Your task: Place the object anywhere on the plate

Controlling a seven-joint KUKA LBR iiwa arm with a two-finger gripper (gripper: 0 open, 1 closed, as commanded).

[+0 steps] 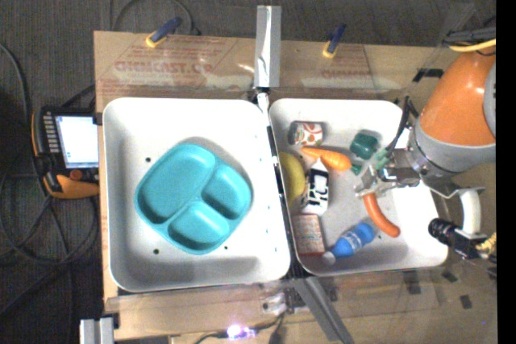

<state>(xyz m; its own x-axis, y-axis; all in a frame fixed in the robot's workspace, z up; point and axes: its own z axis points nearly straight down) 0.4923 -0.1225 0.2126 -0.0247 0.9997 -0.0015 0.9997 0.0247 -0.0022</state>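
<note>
Plate (193, 196) blank and teal, bench board (161, 68) lettering unreadable, claw (372, 178) over carrot (382, 219)

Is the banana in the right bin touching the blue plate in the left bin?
Apart. The camera view shows the banana lying in the right bin, while the blue plate sits in the left bin, with both bin walls between them.

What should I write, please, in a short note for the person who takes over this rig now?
Gripper: low in the right bin, over the orange sausage-shaped toy; a grasp cannot be confirmed.
Things: the teal plate lies in the left bin with nothing on it. A carrot, banana, can, blue bottle and green cup are in the right bin.
Done: nothing placed.
Left: grasp one object, carry it to the plate.
</note>
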